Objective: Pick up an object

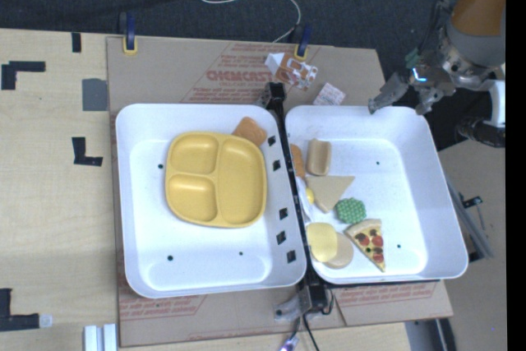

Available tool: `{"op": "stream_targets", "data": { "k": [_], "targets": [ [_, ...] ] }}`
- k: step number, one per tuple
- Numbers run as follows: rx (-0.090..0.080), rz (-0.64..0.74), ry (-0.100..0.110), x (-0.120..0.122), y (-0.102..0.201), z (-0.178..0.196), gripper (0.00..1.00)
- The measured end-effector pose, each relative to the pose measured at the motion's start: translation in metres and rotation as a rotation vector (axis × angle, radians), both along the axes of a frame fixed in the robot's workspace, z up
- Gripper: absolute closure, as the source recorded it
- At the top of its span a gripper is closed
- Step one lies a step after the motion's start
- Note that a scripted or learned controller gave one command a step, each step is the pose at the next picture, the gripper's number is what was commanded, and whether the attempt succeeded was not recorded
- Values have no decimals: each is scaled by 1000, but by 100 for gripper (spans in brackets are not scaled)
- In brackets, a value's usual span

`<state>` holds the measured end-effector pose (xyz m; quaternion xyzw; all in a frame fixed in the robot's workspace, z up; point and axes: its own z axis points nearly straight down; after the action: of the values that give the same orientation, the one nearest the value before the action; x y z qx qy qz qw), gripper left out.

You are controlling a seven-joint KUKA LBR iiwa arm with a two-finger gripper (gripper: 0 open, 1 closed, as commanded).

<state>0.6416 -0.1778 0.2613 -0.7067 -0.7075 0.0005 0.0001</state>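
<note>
**Arm at the far right corner, finger gap unreadable**

Tool (pixel 393 97) sits just outside the right bin's (pixel 411 123) far rim; too small and dark, cannot tell its opening or any load. Food lies along that bin's left side: bread (pixel 318 157), cheese wedge (pixel 331 191), green piece (pixel 351 210), pizza slice (pixel 369 242), yellow disc (pixel 322 240). Left bin (pixel 140 177) has a yellow divided plate (pixel 217 179), half hiding an orange piece (pixel 250 130).

A wooden bench (pixel 49 201) bears a cardboard sheet (pixel 205 70); two white bins (pixel 140 259) lie side by side on it, paper scraps (pixel 292 71) near its far edge.
</note>
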Motion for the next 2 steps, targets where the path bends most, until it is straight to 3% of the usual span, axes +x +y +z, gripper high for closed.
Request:
{"op": "stream_targets", "data": {
  "k": [1,2],
  "targets": [
    [6,0,19,-51,23,-158,0],
    [-1,-4,-9,-91,50,-174,0]
  ]
}}
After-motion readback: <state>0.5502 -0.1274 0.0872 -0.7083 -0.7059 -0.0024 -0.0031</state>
